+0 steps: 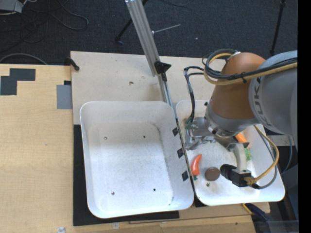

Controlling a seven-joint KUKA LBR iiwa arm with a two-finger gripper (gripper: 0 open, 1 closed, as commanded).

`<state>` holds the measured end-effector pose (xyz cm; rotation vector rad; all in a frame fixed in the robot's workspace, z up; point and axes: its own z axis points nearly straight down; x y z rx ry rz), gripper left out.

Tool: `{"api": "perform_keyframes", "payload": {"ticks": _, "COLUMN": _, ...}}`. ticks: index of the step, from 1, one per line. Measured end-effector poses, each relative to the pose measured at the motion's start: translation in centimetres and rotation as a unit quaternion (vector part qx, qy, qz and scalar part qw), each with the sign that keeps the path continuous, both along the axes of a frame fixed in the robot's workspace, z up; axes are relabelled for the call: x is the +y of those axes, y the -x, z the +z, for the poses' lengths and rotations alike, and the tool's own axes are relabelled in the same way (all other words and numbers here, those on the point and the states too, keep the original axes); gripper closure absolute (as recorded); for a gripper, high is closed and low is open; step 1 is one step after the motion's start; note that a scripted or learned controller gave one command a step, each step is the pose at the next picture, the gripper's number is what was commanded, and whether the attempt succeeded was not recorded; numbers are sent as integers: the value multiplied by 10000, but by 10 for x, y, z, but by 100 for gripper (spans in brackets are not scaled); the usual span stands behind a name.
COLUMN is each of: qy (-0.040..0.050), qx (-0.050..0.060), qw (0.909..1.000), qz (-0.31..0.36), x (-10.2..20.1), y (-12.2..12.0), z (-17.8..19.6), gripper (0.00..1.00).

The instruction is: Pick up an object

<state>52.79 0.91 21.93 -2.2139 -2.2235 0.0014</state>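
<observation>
Landmark: the right bin, a shallow white tray on the counter; all places below are told against it
Arm: the grey arm with its orange band reaches in over the right bin and covers most of that bin's far half; black and yellow cables loop around it
Gripper: the gripper hangs low over the right bin's near-left part, close to the bin's left wall; whether it is spread or pressed together cannot be told, since the wrist hides it; nothing can be seen pinched in it
Red-orange object: a small curved red-orange object lies on the right bin's floor just beside its left wall, just below the gripper in the view
Brown object: a round brown object lies on the right bin's floor near the front, just beside the red-orange object
Orange and green objects: an orange object and a green object peep out from under the arm toward the right bin's middle
Left bin: the left bin touches the right bin's left wall; its floor is speckled white
Rail: a slanted metal rail rises from the far end of the right bin's left wall
</observation>
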Motion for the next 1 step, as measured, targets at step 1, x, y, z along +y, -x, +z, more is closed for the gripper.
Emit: {"api": "perform_keyframes", "payload": {"ticks": 1, "qy": 3, "qx": -3, "qw": 10000, "qz": -1, "x": 46, "y": -8, "z": 10, "gripper": 100}}
